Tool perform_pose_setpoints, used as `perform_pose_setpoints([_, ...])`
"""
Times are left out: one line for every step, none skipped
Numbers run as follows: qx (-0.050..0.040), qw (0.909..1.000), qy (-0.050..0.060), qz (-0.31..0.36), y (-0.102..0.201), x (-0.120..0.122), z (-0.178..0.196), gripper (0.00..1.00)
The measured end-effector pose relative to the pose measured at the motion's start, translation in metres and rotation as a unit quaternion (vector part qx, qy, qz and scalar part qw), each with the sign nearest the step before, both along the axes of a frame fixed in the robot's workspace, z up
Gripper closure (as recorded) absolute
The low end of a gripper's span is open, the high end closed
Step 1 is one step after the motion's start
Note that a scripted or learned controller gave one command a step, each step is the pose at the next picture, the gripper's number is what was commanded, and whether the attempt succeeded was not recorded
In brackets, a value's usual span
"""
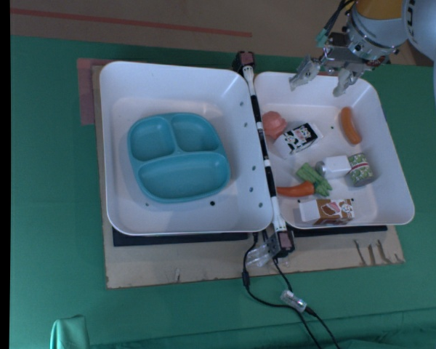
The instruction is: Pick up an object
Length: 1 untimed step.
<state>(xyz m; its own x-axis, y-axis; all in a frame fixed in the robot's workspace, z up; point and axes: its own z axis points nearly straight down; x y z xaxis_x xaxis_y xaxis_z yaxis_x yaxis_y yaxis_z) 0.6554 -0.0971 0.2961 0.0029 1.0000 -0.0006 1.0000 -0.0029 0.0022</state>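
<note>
Grey metal fingers spread wide and holding nothing: that is my pincer, hanging over the far edge of the right bin with my arm reaching in from the right. No item sits between the fingers, so the pick is not yet made.

The nearest thing to me is the orange sausage, just below and slightly right of my right finger. Its long axis runs roughly away from the far rim toward the near one, tilted a little, so I judge my fingers would need to close across its short width. The pink toy lies about as near, down and to my left, close to the divider between the bins.

Further out in the same bin sit a small cow-print carton, a white and patterned can on its side, a carrot with green leaves, and a brown box near the front rim.

The left bin holds a teal divided plate, lying flat, its three compartments bare. Both bins rest on the green counter.
</note>
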Motion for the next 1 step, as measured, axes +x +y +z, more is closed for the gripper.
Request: perform_pose_setpoints([-0.0006, 1.0, 0.0, 0.0, -0.0018, -0.0045, -0.094, 0.0])
